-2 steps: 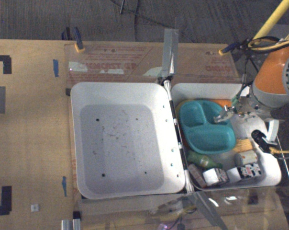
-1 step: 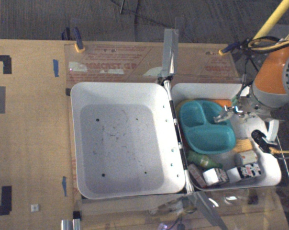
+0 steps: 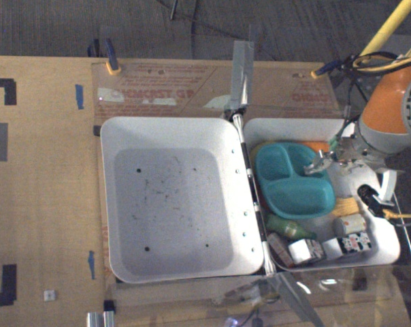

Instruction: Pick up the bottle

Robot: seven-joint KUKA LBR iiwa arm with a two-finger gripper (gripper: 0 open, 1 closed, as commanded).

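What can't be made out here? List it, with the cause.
- End effector: open or shut unclear, too small in camera view.
- Green bottle: partly hidden under the teal tray.
- Small boxes: labels blurred.
- Arm: cut off at the right edge.

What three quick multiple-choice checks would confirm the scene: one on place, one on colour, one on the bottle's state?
1. Which bin holds the bottle?
A. left bin
B. right bin
C. neither

2. What colour is the divided tray?
A. teal
B. red
C. black

3. How does the bottle lie?
A. upright, in the gripper
B. hanging over the rim
C. on its side on the bin floor

Answers:
1 B, it lies in the right bin, below the tray.
2 A, the tray is plainly teal.
3 C, it lies flat, apart from the gripper above the tray.
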